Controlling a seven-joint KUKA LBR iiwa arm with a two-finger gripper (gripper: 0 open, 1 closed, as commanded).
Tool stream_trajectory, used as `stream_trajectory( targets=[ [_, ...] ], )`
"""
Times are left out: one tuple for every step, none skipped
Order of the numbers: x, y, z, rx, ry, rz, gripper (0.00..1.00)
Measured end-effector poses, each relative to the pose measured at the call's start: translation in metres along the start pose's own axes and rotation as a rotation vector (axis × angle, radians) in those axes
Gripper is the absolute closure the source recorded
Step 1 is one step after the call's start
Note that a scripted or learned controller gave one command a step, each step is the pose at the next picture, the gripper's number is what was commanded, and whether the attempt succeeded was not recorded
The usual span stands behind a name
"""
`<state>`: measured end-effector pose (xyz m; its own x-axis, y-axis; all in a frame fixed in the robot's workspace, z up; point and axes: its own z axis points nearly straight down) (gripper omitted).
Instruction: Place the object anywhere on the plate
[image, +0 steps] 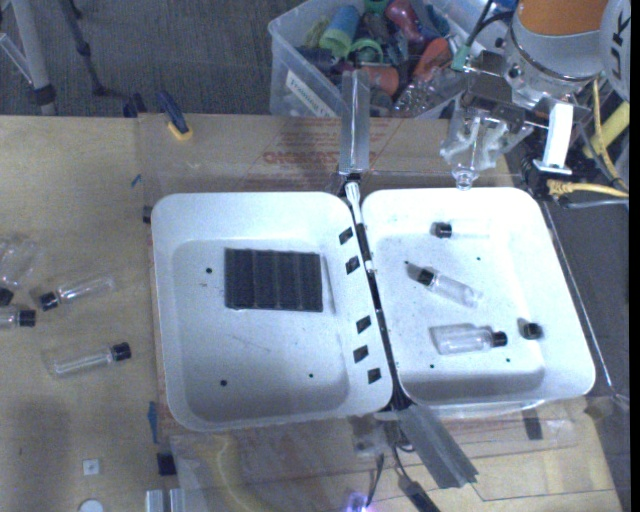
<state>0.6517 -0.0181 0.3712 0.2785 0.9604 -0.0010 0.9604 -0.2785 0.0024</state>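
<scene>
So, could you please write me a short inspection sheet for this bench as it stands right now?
Surface: wooden bench bearing two white bins, left bin and right bin.
Job's things: dark ribbed plate flat in the left bin; two clear vials lying in the right bin.
Clutter: two loose black caps in the right bin; several spare vials on the bench at left.
Grippers: hand hovering above the right bin's far edge, holding nothing visible.
Cables: yellow cable beside the arm.
Surroundings: clear tub of colourful items behind the bins.
</scene>
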Motion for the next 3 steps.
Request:
stream_trajectory(
  targets=[
    [0.029,0.000,-0.063,0.001,0.000,0.516,1.00],
    [0.092,-0.033,-0.064,0.000,0.003,1.089,1.00],
    [0.120,-0.085,-0.063,0.002,0.000,1.061,1.00]
  ],
)
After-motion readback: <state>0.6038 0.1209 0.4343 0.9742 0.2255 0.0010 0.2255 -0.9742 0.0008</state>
